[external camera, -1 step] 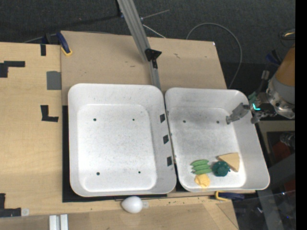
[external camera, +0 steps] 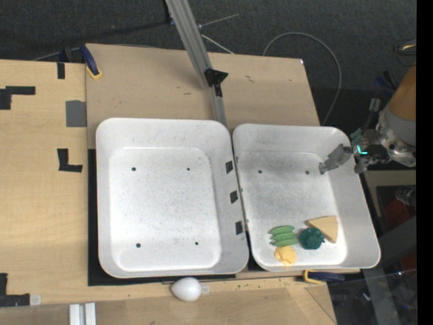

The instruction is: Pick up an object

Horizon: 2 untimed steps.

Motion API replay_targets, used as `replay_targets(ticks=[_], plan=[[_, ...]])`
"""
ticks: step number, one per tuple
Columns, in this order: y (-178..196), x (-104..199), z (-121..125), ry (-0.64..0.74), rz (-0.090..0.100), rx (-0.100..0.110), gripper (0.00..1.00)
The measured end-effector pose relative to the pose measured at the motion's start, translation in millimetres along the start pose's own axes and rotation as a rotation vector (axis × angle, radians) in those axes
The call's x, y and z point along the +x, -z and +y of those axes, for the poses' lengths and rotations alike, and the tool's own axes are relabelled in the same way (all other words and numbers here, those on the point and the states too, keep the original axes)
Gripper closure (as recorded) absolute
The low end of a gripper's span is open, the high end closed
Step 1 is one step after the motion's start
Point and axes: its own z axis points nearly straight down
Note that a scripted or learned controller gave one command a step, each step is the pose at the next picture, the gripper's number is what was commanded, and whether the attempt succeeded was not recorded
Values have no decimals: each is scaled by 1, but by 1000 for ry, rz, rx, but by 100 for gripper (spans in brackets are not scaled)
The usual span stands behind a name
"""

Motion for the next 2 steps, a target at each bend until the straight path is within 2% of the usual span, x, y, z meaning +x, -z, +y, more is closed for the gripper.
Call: replay_targets(ticks=[1, 2], plan=[[-58, 1, -11, -1, 1, 6, 0], [-103, 6, -10, 0, 1, 5, 0]])
